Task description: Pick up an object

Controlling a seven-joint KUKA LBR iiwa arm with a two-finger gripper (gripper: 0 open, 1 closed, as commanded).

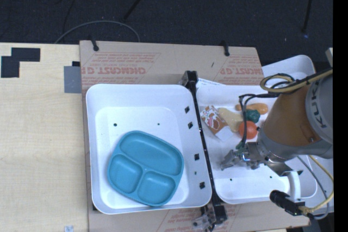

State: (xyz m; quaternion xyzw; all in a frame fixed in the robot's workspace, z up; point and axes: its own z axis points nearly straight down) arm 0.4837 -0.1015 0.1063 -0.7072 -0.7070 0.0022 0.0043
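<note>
Nothing picked up yet: hand (pixel 232 159) was hanging low in the right bin (pixel 239 197) near its left wall, fingers spread and holding nothing, snack items (pixel 235 119) sitting toward the bin's far edge.

My end effector (pixel 235 159) hangs low in the right bin (pixel 239 193), near a small packet (pixel 212 119) and an orange ball (pixel 248 130). A blue divided plate (pixel 144 168) lies in the left bin (pixel 100 100).

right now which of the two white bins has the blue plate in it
The left bin: the blue divided plate lies in it. The right bin has small food items and the gripper.
</note>
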